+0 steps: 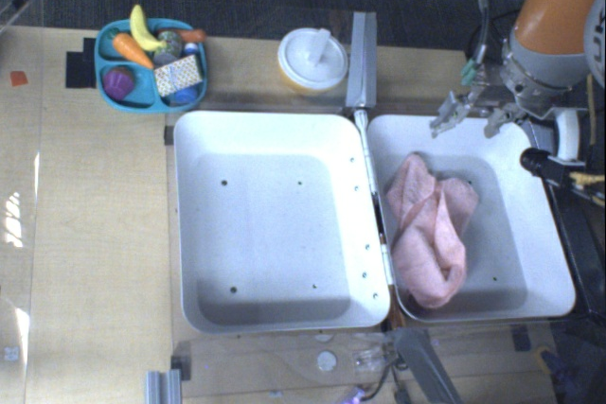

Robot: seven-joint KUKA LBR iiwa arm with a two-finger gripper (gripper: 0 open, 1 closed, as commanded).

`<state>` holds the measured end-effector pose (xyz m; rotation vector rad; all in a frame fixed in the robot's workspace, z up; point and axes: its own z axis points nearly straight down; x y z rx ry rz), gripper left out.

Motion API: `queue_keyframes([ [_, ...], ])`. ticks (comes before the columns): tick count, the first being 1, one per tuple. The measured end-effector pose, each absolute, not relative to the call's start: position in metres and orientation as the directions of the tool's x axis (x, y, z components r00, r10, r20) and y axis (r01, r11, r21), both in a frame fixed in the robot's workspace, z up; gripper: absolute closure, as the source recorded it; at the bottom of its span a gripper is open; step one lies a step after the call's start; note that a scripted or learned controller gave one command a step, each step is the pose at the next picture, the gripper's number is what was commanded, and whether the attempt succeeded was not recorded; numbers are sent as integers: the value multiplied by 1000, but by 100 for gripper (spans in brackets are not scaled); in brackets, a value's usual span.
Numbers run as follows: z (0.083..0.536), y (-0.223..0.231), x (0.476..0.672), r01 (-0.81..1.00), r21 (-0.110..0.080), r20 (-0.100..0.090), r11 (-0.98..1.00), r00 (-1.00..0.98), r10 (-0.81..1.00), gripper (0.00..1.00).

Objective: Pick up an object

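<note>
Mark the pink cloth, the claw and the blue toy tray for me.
pink cloth (428, 232), camera view, on the middle of its bunched folds.
claw (471, 114), camera view, midway between its fingertips.
blue toy tray (102, 61), camera view, on its left rim.

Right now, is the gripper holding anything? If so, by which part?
Nothing held. The gripper hangs open over the far edge of the right bin, apart from the pink cloth lying crumpled in that bin.
</note>
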<state>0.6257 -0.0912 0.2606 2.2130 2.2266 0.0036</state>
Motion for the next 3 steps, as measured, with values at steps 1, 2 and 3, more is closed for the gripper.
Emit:
queue_keyframes([
  [1, 151, -108, 601, 1000, 2, 0, -26, 26, 1000, 0],
  [2, 92, -115, 594, 991, 17, -3, 131, -131, 991, 0],
  [3, 105, -114, 596, 991, 25, -3, 133, -133, 991, 100],
])
